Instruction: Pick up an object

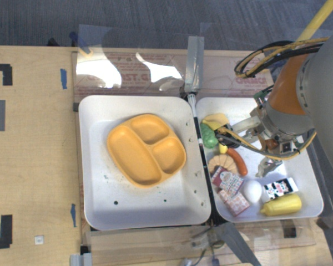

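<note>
The right bin (311, 173) holds several toy foods. A yellow piece (215, 119) and a green piece (209, 138) lie at its left wall. An orange-red sausage (237, 161) rests beside a tan bread slice (219, 162). Nearer the front are two pink packets (231, 192), a white egg (253, 192), a black-and-white carton (280, 188) and a yellow bottle (281, 205). My gripper (266, 165) hangs low over the middle of this bin, just right of the sausage and above the carton. Nothing is visibly held in it.
The left bin (94, 193) carries an orange divided plate (146, 149). A metal post (193, 65) stands behind the seam between the bins. Black and yellow cables (233, 139) run from my wrist across the green piece. Wooden bench lies to the left.
</note>
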`<state>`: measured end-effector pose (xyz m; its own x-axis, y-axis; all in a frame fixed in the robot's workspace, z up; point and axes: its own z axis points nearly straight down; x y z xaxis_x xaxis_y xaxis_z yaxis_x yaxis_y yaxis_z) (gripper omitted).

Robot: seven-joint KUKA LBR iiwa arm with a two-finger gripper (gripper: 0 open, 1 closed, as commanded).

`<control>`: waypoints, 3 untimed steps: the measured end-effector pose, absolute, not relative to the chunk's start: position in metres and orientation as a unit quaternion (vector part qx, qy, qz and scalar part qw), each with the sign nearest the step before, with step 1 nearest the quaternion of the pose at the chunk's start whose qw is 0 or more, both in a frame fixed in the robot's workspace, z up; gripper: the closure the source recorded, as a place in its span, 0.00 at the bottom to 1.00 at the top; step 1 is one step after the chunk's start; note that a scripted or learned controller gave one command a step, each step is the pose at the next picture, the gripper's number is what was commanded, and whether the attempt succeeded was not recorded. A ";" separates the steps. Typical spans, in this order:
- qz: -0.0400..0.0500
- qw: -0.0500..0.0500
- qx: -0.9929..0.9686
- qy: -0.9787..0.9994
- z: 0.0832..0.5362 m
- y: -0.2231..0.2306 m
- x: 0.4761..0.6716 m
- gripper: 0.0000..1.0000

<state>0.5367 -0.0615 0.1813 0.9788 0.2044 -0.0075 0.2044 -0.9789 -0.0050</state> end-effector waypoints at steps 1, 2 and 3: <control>0.003 0.002 -0.995 -0.101 0.182 -0.063 0.537 0.00; 0.003 0.002 -0.995 -0.101 0.182 -0.063 0.537 0.00; 0.003 0.002 -0.995 -0.101 0.182 -0.063 0.537 0.00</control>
<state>0.5369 -0.0629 0.1821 0.9795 0.2013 -0.0057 0.2013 -0.9795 -0.0039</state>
